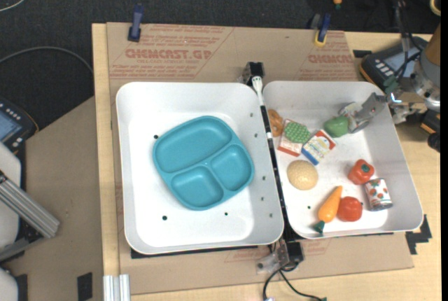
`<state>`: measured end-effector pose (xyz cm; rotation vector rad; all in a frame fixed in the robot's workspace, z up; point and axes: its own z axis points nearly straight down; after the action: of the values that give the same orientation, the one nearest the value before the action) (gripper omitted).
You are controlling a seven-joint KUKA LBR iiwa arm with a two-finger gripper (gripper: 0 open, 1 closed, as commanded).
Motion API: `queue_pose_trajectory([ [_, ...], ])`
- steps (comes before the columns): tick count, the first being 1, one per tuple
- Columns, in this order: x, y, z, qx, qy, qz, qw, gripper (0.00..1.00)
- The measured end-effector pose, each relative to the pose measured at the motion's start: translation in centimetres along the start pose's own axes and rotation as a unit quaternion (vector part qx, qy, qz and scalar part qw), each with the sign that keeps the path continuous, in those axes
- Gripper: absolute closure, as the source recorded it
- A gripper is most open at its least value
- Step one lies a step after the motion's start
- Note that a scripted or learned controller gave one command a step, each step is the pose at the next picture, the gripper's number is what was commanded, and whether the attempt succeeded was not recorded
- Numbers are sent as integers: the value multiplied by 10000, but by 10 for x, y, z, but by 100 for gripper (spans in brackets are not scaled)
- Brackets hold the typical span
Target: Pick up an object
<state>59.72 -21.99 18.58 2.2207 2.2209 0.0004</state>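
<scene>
The end effector (358,116) was down in the right bin (402,152), reaching in from the right at the bin's upper part, its tip right against a small green item (337,127). Whether it was clenched or released, I could not tell (the fingers were too small and blurred).

The green item sat near the bin's far wall, roundish, with no clear long axis. Just left of it lay two little cartons (305,141), side by side, both tilted. Below them was a pale round ball (302,175).

The carrot (329,206) lay near the front wall, its long axis on a diagonal, green end pointing down-left, orange end up-right. A red tomato (350,208) touched it on the right, with a can (379,194) and a red pepper (361,171) close by.

In the left bin (133,152) sat a teal divided plate (203,162), well apart from the arm.
</scene>
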Motion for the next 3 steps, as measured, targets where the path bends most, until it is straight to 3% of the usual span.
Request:
queue_pose_trajectory([
  [1, -4, -79, 31, 42, 22, 16, 10000, 0],
  [2, 44, -25, 91, -2, 5, -29, 10000, 0],
  [3, -7, -83, 32, 13, 2, 27, 10000, 0],
])
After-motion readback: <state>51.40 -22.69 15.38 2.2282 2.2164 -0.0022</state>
